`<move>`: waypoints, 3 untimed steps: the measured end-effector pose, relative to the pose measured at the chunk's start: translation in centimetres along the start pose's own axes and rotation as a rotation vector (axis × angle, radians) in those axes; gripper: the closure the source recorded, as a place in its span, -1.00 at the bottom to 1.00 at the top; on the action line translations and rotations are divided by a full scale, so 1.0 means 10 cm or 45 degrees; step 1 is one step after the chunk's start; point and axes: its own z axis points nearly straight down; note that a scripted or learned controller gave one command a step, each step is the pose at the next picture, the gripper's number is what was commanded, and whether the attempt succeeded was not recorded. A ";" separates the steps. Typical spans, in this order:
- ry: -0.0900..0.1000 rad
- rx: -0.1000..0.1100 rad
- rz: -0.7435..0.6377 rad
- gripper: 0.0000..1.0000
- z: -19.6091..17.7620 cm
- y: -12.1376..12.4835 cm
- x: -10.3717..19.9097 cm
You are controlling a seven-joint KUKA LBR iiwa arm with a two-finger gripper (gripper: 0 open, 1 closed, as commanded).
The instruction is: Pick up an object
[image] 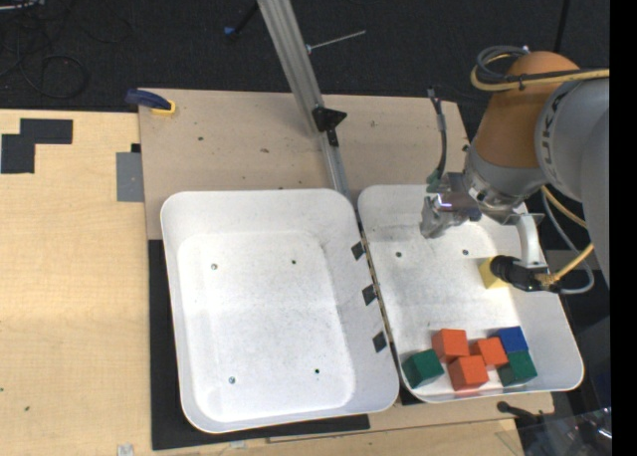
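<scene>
I have the claw (436,217) hovering in the upper part of the right bin (418,285); I cannot tell its state. Next I'd judge a reach toward the blocks (472,355) at lower right.

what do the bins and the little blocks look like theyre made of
Bins: likely thin moulded plastic, matte white with rounded lips and faint speckling. Blocks, such as the orange block and green block: solid, flat colour, sharp-edged cubes with no shine, so painted wood or foam; the view leaves that open.

Aluminium rail (296,56) slanting above bins; blue clamp (149,100).
</scene>
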 end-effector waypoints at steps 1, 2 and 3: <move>-0.001 -0.002 -0.007 1.00 -0.55 0.11 -0.03; 0.000 0.010 -0.009 1.00 -0.39 0.11 -0.03; 0.004 0.008 -0.012 1.00 -0.53 -0.02 0.52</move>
